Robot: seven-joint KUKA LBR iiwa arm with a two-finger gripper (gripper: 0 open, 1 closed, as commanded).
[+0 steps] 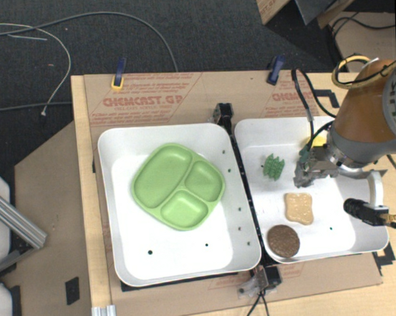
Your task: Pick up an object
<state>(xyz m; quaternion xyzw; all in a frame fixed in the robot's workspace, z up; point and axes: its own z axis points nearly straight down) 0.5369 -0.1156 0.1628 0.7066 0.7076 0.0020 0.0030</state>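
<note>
In the right bin [332, 240] lie three small things: a green leafy piece [274, 166] toward the back left, a tan biscuit-shaped piece [299, 208] in the middle, and a brown round disc [283, 241] at the front left corner. My gripper [305, 174] hangs over the bin's middle, just right of the green piece and just behind the tan piece. Nothing is visibly held in it. The arm's grey and orange wrist [363, 117] covers the bin's back right part.
The left bin [123, 242] holds a light green divided plate [178, 186]. A black ridge between the bins runs front to back. A black part [361, 210] of the arm juts over the right bin's right edge. Cables trail at the back right.
</note>
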